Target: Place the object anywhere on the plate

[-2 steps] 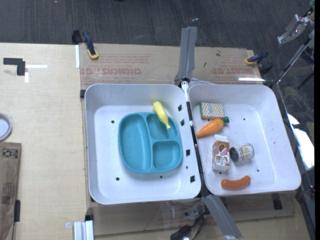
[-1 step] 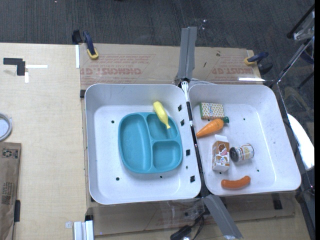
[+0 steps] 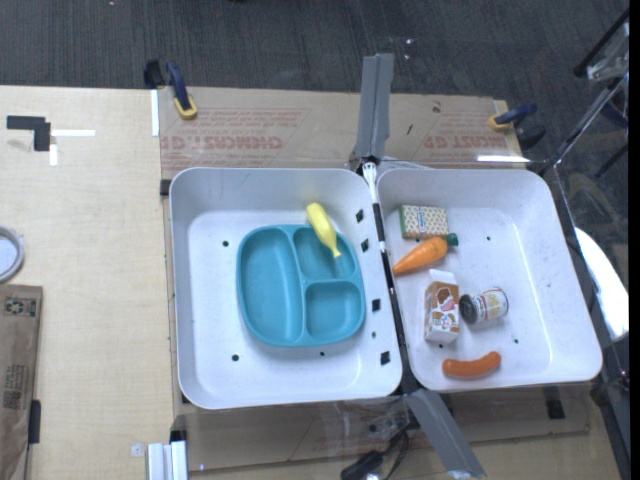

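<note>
You can't tell the gripper's state from this view, so places run bin to bin.

L bin (image 3: 192, 298): blue 3-compartment plate (image 3: 270, 288) sits about mid-bin. Yellow banana (image 3: 322, 229) lies at a slant on the plate's far-right part, lower end over the small upper-right compartment, upper end at or just past the rim.

R bin (image 3: 545, 268), well apart from the plate, you've got:
- small green/white box (image 3: 423, 220) at the far end
- carrot (image 3: 420, 255) just below it
- brown carton (image 3: 441, 311) w/ a can (image 3: 485, 306) right beside it
- orange sausage (image 3: 471, 366) nearest the front wall
</note>
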`<state>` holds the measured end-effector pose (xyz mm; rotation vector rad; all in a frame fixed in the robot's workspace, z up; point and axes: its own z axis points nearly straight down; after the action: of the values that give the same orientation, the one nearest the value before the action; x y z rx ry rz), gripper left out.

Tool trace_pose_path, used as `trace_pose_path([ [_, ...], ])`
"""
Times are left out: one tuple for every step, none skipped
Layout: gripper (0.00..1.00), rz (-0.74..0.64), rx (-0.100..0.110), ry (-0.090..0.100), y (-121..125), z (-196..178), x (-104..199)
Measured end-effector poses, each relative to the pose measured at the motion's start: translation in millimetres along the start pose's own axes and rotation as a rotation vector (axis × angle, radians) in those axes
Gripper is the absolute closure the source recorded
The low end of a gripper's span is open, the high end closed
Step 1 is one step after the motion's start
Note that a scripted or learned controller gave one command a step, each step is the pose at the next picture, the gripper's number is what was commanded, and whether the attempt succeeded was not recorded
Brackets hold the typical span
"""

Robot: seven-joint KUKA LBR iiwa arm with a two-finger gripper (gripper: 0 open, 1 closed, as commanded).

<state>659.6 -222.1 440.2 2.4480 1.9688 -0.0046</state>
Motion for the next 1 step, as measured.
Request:
trace_pose_path([
  [1.00,-0.003,0.001,-0.003,0.9,-7.8,0.8],
])
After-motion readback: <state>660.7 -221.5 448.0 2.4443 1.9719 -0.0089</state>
